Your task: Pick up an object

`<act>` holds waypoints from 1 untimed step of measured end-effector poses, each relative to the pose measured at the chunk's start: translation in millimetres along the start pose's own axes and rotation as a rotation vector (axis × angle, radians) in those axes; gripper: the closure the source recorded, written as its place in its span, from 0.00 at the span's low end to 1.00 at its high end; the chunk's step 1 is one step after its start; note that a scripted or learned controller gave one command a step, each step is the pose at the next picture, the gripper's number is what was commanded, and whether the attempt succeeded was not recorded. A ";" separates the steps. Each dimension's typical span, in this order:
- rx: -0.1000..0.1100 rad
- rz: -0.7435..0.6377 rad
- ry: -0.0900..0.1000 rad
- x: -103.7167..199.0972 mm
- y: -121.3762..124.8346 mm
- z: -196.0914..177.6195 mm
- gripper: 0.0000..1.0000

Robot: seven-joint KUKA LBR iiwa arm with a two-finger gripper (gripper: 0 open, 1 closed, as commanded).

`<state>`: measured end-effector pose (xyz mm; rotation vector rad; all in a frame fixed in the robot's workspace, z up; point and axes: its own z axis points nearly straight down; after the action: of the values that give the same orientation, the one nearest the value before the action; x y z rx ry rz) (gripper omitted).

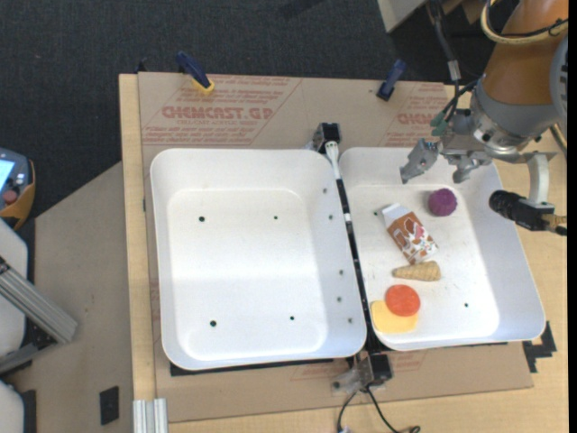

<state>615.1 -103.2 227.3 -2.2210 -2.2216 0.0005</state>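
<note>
Two white bins sit side by side on the surface (270, 106). The left bin (180, 242) holds nothing visible. The right bin (505, 278) contains a purple ball (442, 202), a red-and-white packet (408, 232), a tan cone-shaped piece (417, 272), and an orange disc (403, 300) resting on a yellow piece (389, 319). The claw (442, 162) hangs over the far end of the right bin, just beside the ball; its fingers appear spread apart and hold nothing, though the view is slanted.
</note>
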 end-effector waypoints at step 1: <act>0.008 0.008 0.000 -84.5 -0.5 150.7 0.00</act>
<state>614.6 -187.8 76.6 -2.2258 -2.2087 0.0098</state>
